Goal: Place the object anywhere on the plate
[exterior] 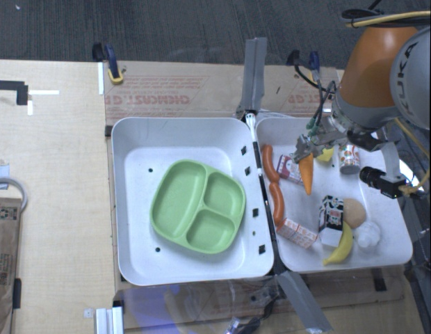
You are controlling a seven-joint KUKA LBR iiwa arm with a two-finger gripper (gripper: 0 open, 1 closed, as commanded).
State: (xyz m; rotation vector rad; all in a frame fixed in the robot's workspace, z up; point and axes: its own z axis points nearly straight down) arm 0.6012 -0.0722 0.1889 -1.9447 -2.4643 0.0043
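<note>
A green three-compartment plate (198,206) lies in the left white bin (132,186). My gripper (311,147) is over the back of the right bin (389,249). Directly under it is an orange carrot (306,174), wide end up against the gripper and tip pointing toward the front. The arm's body hides where gripper and carrot meet, so I cannot tell whether the carrot is held.
The right bin also holds two sausages (274,186), a red packet (288,167), a small can (350,158), a yellow piece (326,155), a cow-print carton (331,216), a banana (341,247), a pink wafer pack (297,232) and a white ball (368,235). A raised divider (261,186) separates the bins.
</note>
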